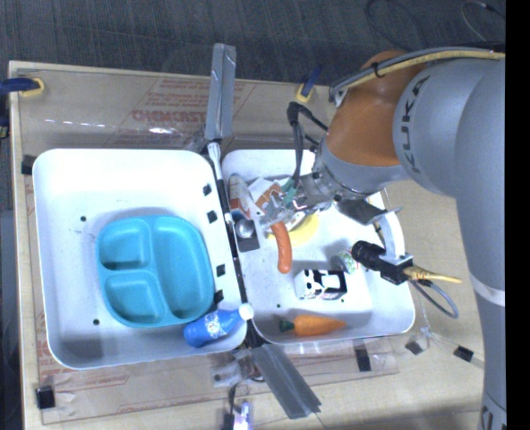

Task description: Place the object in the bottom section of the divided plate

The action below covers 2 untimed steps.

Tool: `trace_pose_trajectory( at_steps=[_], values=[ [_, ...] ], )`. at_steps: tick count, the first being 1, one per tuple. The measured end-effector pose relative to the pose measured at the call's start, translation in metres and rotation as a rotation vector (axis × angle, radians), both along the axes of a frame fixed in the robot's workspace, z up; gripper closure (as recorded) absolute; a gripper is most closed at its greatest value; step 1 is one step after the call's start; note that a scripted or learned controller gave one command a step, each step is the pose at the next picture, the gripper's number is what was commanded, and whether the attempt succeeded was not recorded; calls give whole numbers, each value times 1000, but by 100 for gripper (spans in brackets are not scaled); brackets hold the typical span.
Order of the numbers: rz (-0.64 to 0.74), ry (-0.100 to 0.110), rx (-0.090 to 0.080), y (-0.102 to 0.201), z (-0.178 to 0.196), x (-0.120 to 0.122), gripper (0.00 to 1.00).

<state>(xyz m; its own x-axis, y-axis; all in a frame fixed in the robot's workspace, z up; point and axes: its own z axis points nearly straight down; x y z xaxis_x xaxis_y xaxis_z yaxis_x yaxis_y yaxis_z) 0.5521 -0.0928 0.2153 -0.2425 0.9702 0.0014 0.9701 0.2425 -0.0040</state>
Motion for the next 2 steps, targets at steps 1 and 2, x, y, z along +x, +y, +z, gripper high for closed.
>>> trace_pose_trajectory(
  at_steps=[1, 2],
  values=[
    [-120, 2, -1, 93, -15, 8, 100],
    [34, 1, 0, 105, -26, -2, 100]
  ],
)
